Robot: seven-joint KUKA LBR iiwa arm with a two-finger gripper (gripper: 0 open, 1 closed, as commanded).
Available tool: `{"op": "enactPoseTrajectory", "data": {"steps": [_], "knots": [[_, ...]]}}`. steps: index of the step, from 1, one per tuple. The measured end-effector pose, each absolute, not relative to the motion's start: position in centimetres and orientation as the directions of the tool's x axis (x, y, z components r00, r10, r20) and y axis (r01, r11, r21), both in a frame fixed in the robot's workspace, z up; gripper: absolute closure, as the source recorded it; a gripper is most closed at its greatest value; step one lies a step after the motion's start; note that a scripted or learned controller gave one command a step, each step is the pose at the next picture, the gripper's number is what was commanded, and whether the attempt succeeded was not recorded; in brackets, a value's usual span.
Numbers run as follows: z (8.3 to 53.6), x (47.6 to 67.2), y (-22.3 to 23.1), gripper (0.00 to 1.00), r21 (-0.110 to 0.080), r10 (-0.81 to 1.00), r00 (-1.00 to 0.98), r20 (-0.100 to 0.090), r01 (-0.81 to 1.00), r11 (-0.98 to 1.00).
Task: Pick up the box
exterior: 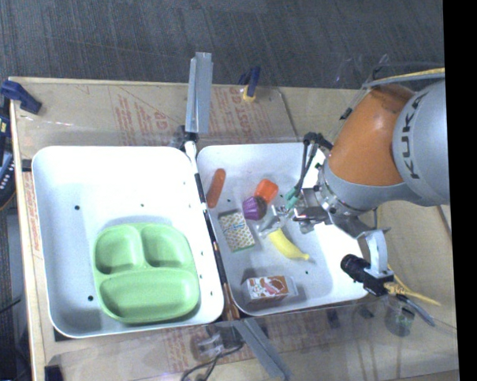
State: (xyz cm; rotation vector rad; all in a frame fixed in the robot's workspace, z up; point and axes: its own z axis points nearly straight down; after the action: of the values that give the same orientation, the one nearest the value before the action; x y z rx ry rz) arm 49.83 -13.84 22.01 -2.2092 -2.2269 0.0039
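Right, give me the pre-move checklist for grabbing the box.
1. Box visible in the right bin, near its front edge: ok.
2. Box top unobstructed: ok.
3. Box apart from the banana: ok.
4. Gripper above the box: not ok, it sits near the purple object and banana.
5. Gripper open or shut: cannot tell.
6. Box held: not ok, it lies on the bin floor.

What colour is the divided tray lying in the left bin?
Light green: the three-compartment plastic tray shows plainly in the camera view, low in the shallow white left bin.
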Motion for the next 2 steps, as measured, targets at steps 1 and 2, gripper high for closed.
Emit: {"op": "enactPoseTrajectory", "data": {"steps": [1, 2], "knots": [[9.14, 53.72, -12.37, 0.0, -0.006, 0.997, -0.071, 0.001, 0.997, 0.071], [10.07, 53.68, -12.42, 1.0, -0.008, 0.997, -0.075, -0.001, 0.997, 0.075]]}}
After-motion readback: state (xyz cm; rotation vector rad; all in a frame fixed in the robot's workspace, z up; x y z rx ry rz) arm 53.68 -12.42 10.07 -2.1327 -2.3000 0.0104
